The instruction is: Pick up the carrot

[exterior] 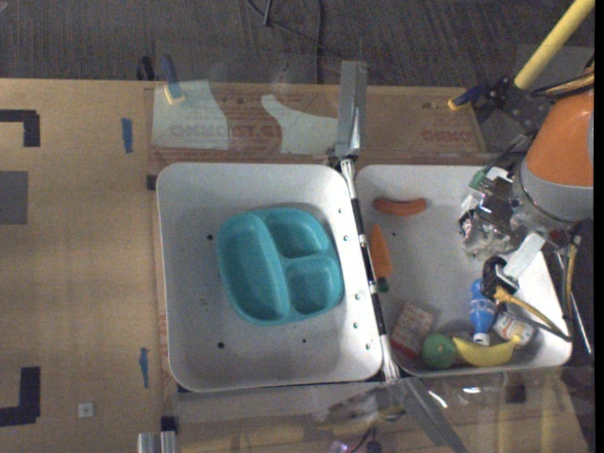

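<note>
Where the arm (pixel 562 154) reaches in over the right bin (pixel 436 272), its claw (pixel 486 217) sits above the bin's right edge, toward the far corner; whether the claw is open or shut cannot be told, and nothing can be seen held in it. The carrot (pixel 379 252) lies along the left edge of the right bin, well apart from the claw. A sausage (pixel 400 206) lies near the far edge. A green fruit (pixel 438 349), a banana (pixel 485 350) and a small bottle (pixel 482 313) crowd the near right corner. The left bin (pixel 189 253) carries a teal divided plate (pixel 280 264) at its middle.
</note>
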Tool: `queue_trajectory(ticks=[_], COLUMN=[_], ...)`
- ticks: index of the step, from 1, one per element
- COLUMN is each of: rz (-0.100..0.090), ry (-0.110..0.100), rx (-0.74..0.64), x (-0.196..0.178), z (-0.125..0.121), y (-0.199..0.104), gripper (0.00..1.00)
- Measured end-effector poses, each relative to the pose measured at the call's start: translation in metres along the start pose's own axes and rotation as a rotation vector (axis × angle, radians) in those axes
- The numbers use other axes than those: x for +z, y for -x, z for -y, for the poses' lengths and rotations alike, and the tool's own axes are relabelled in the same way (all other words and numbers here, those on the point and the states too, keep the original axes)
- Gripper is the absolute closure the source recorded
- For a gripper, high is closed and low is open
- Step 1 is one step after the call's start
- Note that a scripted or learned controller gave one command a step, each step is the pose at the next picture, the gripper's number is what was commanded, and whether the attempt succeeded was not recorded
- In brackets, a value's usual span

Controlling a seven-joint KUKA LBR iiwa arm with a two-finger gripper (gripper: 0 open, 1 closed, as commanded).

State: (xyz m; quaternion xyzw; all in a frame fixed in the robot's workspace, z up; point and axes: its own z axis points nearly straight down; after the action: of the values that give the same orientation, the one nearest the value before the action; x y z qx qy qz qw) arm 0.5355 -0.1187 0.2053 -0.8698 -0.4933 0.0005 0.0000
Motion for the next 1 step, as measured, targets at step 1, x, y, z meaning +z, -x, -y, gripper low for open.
queue_trajectory(ticks=[1], rz=[-0.001], ry=[0.001], rx=[0.045], x=[-0.0776], z=[0.0204], y=[-0.0421], gripper=[1.0])
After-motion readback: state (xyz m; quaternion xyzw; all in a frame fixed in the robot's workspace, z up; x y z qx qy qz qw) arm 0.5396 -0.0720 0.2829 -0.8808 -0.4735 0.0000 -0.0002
